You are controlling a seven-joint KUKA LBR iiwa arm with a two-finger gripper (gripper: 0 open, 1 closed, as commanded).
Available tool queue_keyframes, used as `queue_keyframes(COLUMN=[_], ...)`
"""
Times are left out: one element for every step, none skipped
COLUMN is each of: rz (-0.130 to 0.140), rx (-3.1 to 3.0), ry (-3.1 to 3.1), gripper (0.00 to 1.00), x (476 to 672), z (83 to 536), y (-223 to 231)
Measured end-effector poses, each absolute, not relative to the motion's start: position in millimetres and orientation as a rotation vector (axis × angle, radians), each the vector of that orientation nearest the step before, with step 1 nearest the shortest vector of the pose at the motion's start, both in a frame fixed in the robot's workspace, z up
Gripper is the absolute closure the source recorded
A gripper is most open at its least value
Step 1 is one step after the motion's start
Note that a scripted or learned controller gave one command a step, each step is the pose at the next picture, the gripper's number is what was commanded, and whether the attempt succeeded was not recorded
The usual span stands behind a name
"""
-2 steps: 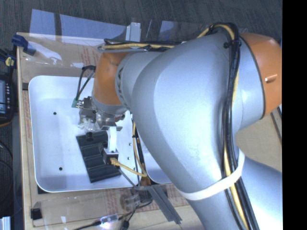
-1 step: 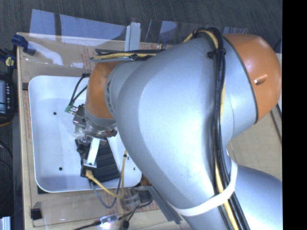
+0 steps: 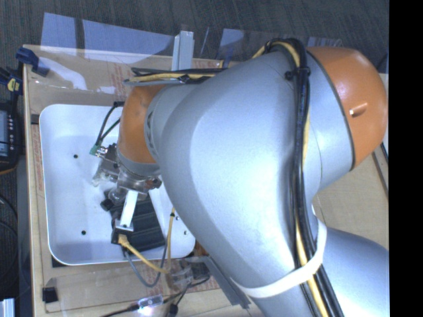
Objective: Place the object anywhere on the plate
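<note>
Grey and orange take up most of the view: the arm point(image 3: 264, 177) reaches in from the right and bends down over the left bin point(image 3: 59, 203), a shallow white tray on the tan bench point(image 3: 79, 289). Its gripper point(image 3: 104, 185) hangs low over the bin floor, roughly midway between the back and front walls, with its tip turned towards the left wall. Whether the gripper is spread or closed cannot be told — metal parts and shadow blur together at its tip. Just in front of the tip, on the side nearer the front wall, a small black object point(image 3: 106, 205) sits on the white floor, touching the gripper or nearly so. It cannot be told whether it is pinched or merely lies beside the tip. Two tiny dark specks point(image 3: 75, 155) mark the floor to the gripper's left — one farther back, one nearer the front wall, both well apart from the tip.
</note>
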State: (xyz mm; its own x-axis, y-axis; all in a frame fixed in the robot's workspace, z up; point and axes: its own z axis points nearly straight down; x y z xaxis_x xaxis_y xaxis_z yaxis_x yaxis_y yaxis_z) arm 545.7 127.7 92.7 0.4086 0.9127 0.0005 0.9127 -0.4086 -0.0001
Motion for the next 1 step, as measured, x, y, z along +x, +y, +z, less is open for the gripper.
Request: queue_keyframes(rz=[0.006], rx=[-2.269], ry=[-2.168], gripper=[0.0], x=[605.1], z=[91.3], y=[110.0])
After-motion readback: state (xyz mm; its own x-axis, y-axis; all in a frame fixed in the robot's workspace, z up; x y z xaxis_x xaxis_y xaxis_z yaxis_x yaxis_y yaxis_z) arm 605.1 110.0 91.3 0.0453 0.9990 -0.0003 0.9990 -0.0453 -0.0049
